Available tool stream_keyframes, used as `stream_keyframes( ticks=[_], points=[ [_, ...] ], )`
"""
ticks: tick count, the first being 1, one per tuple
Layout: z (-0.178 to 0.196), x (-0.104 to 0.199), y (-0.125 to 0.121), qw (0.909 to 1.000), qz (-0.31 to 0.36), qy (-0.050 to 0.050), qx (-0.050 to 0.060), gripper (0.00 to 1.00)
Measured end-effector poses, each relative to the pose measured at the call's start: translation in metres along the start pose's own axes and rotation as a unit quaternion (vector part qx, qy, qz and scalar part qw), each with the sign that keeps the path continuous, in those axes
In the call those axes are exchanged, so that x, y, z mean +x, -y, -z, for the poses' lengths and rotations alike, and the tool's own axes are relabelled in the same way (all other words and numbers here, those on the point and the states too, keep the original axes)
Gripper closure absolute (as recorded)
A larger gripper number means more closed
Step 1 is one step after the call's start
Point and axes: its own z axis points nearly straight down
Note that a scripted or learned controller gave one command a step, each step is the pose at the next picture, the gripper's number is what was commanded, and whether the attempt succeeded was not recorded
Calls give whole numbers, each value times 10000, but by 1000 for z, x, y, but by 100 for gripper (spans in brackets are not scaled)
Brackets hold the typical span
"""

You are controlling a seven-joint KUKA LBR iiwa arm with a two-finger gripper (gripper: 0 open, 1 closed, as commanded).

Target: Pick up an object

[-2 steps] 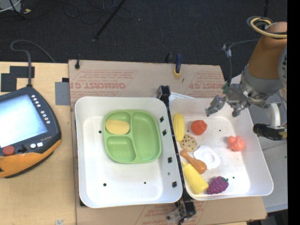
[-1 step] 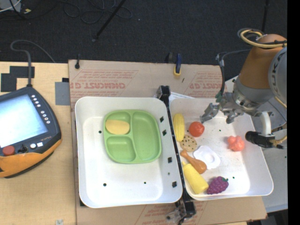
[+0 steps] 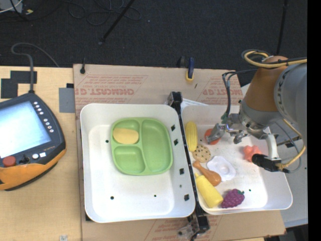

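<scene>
My gripper (image 3: 217, 132) hangs low in the right bin (image 3: 281, 197), near its back left part. A small red object (image 3: 211, 139) lies directly under its tip, partly hidden by it; whether the two touch cannot be made out. Just to the left is a yellow corn cob (image 3: 191, 136), with a brown speckled cookie (image 3: 201, 152) in front of it. Further forward lie a fried egg (image 3: 222, 167), a brown drumstick (image 3: 207, 172), a yellow banana-like piece (image 3: 208, 191) and purple grapes (image 3: 232, 198). A pink-red piece (image 3: 252, 152) lies to the gripper's right.
The left bin (image 3: 98, 185) holds a green divided plate (image 3: 143, 146) with a yellow item (image 3: 125, 135) in its back left compartment. A black divider rail (image 3: 181, 144) runs between the bins. The grey arm (image 3: 273, 97) and its cables cover the right bin's back right. A pendant with a screen (image 3: 25, 134) sits at the far left.
</scene>
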Motion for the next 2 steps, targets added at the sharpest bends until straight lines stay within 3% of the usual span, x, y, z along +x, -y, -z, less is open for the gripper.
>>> stream_keyframes(
  ticks=[1,2],
  points=[
    [-25,3,0,10000,-4,5,-27,0],
    [-14,1,0,10000,-14,3,-25,100]
  ],
)
